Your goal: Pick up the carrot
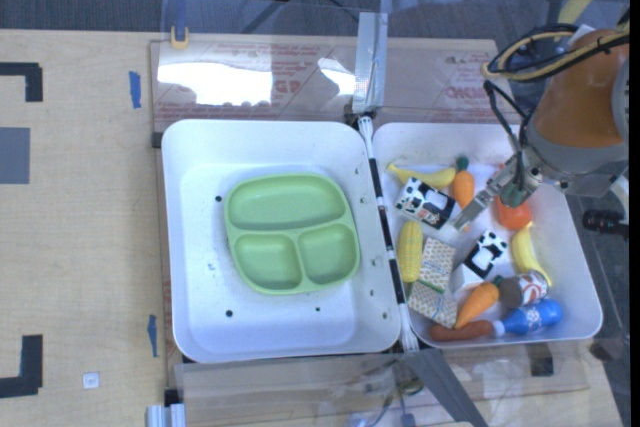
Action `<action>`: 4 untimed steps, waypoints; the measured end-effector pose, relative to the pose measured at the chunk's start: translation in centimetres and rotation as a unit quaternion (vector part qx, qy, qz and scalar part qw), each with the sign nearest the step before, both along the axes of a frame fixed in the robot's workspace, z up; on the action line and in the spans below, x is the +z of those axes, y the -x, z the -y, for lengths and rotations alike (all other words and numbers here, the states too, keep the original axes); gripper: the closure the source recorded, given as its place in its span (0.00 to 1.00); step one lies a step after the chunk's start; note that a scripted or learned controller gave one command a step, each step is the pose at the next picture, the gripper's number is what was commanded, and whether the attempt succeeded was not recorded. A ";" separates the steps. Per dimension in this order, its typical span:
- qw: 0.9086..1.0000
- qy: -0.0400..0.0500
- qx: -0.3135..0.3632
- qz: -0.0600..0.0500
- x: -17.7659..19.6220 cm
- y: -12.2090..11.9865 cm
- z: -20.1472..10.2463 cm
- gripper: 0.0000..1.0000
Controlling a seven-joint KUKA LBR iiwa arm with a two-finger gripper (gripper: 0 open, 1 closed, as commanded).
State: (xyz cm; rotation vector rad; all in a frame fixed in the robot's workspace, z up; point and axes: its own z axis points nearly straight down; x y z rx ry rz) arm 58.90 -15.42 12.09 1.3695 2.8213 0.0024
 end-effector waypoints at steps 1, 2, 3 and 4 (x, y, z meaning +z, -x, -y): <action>1.000 0.000 0.007 -0.001 6.4 2.0 -9.2 0.00; 1.000 0.000 -0.030 0.000 4.5 0.4 -2.6 0.00; 1.000 0.000 0.010 -0.002 -2.0 -4.5 0.7 0.00; 1.000 0.000 0.010 0.001 -0.9 -4.6 0.7 1.00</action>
